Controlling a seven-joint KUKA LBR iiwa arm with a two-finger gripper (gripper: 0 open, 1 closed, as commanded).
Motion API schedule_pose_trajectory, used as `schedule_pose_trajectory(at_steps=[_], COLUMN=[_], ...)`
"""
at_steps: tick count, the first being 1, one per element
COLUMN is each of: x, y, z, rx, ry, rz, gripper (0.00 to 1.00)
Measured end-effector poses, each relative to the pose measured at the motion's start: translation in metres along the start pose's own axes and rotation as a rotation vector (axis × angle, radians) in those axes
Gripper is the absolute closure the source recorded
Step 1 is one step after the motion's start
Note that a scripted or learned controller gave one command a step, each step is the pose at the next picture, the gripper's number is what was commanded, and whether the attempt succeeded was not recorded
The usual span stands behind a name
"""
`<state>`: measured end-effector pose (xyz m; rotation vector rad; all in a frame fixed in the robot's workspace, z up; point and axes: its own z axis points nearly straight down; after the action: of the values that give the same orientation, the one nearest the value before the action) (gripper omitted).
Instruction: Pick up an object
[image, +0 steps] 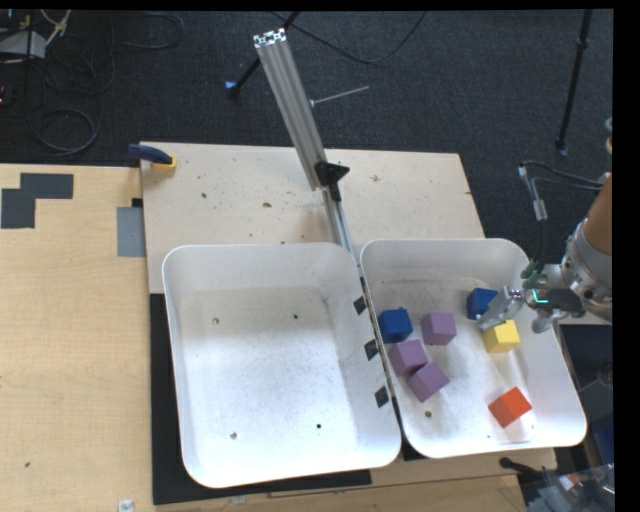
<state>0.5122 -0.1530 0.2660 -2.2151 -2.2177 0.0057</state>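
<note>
gripper (508, 312) was seen low in the right bin (455, 255), beside the yellow cube (502, 336); its state could not be told. the cube should be straddled squarely, clear of the blue cube (481, 301).

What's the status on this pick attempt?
End effector low in right bin, between yellow block and blue block. Nothing visibly held. Purple blocks apart.

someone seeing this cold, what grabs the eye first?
The bright blocks bunched in the right bin: two blue, three purple, a yellow block and an orange block nearest the front. Next, the gripper reaching in from the right, just above the yellow block. The left bin is plain white beside it.
</note>
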Motion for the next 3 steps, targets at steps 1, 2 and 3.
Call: schedule_pose_trajectory(at_steps=[1, 2, 3], x=[-0.001, -0.001, -0.008], y=[0.001, -0.007, -0.001], z=[-0.002, 0.060, 0.113], rx=[-0.005, 0.001, 0.001], ry=[-0.001, 0.000, 0.000], rz=[0.003, 0.002, 0.002], gripper=[0.00, 0.00, 0.00])
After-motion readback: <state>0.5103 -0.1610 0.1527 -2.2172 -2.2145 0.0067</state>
